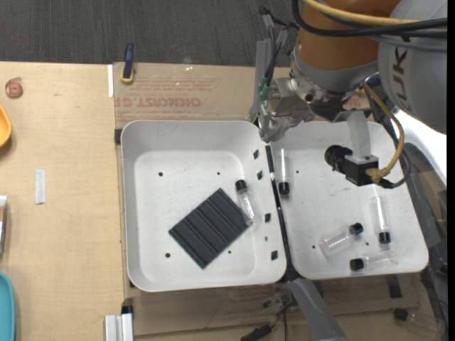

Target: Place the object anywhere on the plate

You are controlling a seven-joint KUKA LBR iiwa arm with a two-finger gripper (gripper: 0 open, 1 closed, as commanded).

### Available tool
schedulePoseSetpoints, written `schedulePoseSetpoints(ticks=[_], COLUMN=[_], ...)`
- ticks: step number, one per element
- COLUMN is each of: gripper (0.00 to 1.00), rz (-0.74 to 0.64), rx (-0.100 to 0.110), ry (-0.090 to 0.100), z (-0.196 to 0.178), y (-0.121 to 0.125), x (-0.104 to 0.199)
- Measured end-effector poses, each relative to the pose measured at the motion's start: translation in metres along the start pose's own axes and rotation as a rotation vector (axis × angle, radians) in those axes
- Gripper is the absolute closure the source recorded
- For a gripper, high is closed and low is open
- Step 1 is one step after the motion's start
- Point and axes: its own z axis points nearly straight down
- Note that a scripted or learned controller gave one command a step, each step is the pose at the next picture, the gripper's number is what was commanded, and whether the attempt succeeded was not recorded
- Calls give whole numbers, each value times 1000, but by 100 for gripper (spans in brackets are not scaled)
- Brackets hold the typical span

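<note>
The camera view shows the gripper (271,130) over the bins' shared edge, grip state impossible to tell; one tube (245,203) touches the dark plate (209,228), so any tube released should drop squarely over that plate

Ribbed matt dark plate (210,228); clear plastic vials (244,202); smooth white bins (142,190).

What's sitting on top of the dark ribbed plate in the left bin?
One clear tube with a black cap lies against the dark plate's right corner. What lies beneath the plate is covered.
</note>
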Motion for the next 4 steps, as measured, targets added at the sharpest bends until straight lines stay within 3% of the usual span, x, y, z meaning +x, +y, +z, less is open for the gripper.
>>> schedulePoseSetpoints(ticks=[1, 2, 3, 4], gripper=[100, 100, 100, 100], rz=[-276, -657, -919, -1239], rx=[-6, -9, -10, -11], ry=[2, 1, 0, -1], z=[-21, -37, -86, -75], y=[44, 74, 38, 64], x=[81, 101, 114, 116])
